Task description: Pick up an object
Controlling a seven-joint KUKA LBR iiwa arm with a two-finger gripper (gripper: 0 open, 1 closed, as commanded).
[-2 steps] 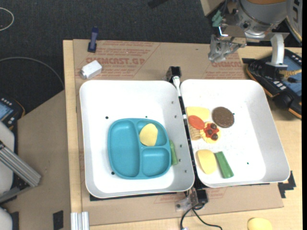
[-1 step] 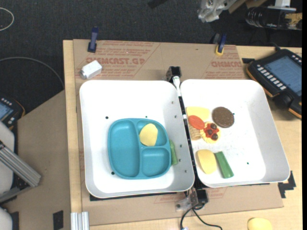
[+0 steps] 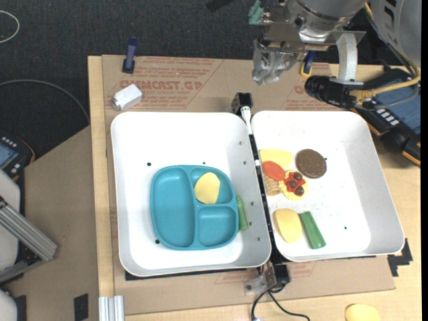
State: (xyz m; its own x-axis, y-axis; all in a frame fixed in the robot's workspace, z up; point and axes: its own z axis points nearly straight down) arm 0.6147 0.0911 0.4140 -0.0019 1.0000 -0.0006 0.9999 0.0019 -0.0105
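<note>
My gripper (image 3: 269,69) hangs high above the back edge of the bench, behind the two bins, with nothing between its fingers. The right bin (image 3: 354,146) holds a brown round disc (image 3: 311,163), a yellow flat piece (image 3: 275,156), an orange piece (image 3: 273,170), a small red and dark cluster (image 3: 294,183), a pale yellow block (image 3: 288,225) and a green stick (image 3: 311,229). In the left bin (image 3: 134,179) sits a teal divided tray (image 3: 194,207) with a yellow oval piece (image 3: 207,188) in its upper right compartment.
A thin green piece (image 3: 241,212) lies along the tray's right side. A white block (image 3: 127,97) and a blue clip (image 3: 130,55) rest on the cardboard behind the left bin. A yellow object (image 3: 362,312) lies off the bench at the bottom right.
</note>
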